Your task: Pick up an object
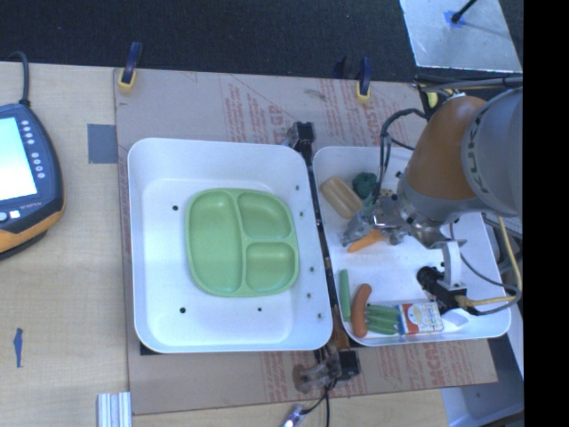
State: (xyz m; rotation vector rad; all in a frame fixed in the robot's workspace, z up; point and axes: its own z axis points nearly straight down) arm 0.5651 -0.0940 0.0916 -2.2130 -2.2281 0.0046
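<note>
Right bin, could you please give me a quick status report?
Gripper low in right bin, at orange carrot. Grasp unconfirmed. Tan roll, green toy crowd close.

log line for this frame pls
arm: over right bin | tool: low by carrot and bread | grasp: cannot tell | left bin: green tray | hotdog: untouched

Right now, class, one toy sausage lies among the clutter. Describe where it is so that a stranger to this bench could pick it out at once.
Start at the right-hand white bin, the one the arm reaches into. Go to its near left corner, beside the wall it shares with the other bin. The sausage lies there on end, reddish-orange and rounded, between a thin green stick and a flat green packet.
</note>
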